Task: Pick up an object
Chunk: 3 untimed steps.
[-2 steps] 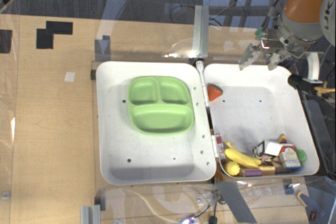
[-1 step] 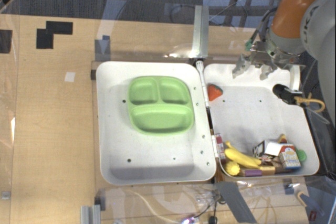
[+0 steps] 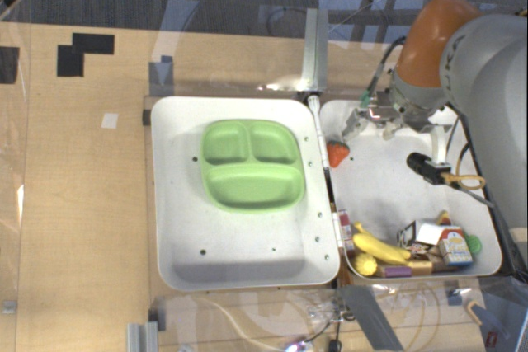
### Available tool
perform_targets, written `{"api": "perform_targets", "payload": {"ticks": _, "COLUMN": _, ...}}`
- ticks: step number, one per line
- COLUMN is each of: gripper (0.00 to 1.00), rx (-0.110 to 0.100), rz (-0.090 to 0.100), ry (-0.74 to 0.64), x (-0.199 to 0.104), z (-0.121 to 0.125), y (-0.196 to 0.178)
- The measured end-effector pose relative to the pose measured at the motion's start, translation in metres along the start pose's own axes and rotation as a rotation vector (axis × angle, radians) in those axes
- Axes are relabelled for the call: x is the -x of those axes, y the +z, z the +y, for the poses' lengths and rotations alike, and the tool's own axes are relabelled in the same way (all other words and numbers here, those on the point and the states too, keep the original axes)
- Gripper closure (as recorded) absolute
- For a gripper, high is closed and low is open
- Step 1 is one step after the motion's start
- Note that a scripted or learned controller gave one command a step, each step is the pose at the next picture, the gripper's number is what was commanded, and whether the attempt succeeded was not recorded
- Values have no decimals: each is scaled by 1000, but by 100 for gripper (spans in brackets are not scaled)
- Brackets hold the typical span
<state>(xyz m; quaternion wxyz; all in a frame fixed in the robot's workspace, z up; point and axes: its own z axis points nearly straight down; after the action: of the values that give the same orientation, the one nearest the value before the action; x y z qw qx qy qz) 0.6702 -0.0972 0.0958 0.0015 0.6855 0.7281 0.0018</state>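
Gripper (image 3: 365, 118): hung over the upper part of the right bin (image 3: 388, 202), below the arm (image 3: 462, 53) and its orange band (image 3: 429, 37); whether it was open or shut could not be told, and nothing was seen held in it. Strawberry (image 3: 338, 152): lay on the bin floor against the left wall, just below and left of the gripper, apart from it. Banana (image 3: 379, 247), small carton (image 3: 454, 247) and mixed items: crowded along the right bin's lower edge. Green divided plate (image 3: 252, 163): lay flat in the left bin (image 3: 177, 202).
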Motion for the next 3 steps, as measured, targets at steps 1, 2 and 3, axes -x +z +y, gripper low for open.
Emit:
{"api": "perform_targets", "payload": {"ticks": 1, "gripper": 0, "rx": 5, "rz": -1, "ry": 59, "x": 24, "z": -45, "y": 6}}
{"api": "perform_targets", "payload": {"ticks": 2, "gripper": 0, "rx": -1, "rz": -1, "ry": 185, "x": 65, "z": -136, "y": 0}}
{"api": "perform_targets", "payload": {"ticks": 3, "gripper": 0, "rx": 0, "rz": 0, "ry": 148, "x": 33, "z": -55, "y": 1}}
